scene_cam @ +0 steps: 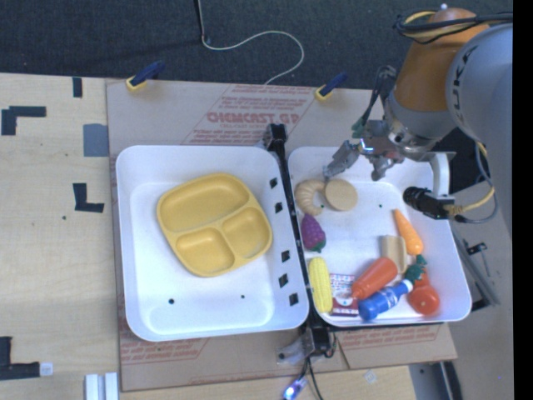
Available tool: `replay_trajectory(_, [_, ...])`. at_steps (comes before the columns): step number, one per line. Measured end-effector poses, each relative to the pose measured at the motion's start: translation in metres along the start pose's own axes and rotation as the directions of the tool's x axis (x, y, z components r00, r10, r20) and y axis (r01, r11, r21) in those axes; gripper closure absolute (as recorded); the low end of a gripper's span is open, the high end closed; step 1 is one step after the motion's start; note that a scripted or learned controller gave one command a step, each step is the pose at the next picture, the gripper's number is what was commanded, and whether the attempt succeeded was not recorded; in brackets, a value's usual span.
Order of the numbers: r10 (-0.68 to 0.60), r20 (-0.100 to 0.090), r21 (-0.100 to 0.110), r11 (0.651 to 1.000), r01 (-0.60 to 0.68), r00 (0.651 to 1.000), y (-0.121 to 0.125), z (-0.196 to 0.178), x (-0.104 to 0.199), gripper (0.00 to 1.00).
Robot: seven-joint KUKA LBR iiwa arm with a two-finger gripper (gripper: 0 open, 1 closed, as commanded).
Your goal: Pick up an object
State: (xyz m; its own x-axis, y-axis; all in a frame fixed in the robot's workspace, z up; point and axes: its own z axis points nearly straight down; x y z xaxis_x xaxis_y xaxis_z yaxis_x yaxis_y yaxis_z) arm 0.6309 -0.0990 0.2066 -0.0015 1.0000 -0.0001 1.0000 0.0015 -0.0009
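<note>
The end effector hangs spread and bare over the right bin's far end, near a round cookie. No object is picked up yet; the grasp remains.

The bench is pale wood, marked with a few dark angular shapes on its left part. A cardboard sheet with red print lies on it, held at its far edge by two blue-and-yellow clamps. Two white bins sit on the cardboard, touching along a black divider: the left bin and the right bin. A thin white cable trails across the dark floor beyond the bench's far edge.
</note>
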Motion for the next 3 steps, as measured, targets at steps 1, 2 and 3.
replay_trajectory(1, [0.004, -0.003, 0.015, 1.0, -0.004, 1.0, -0.097, 0.124, 0.001, 0.0])
replay_trajectory(2, [0.0, -0.002, 0.001, 1.0, 0.0, 1.0, -0.091, 0.107, 0.002, 1.0])
replay_trajectory(3, [-0.009, -0.004, -0.008, 1.0, 0.009, 1.0, -0.082, 0.017, 0.085, 1.0])
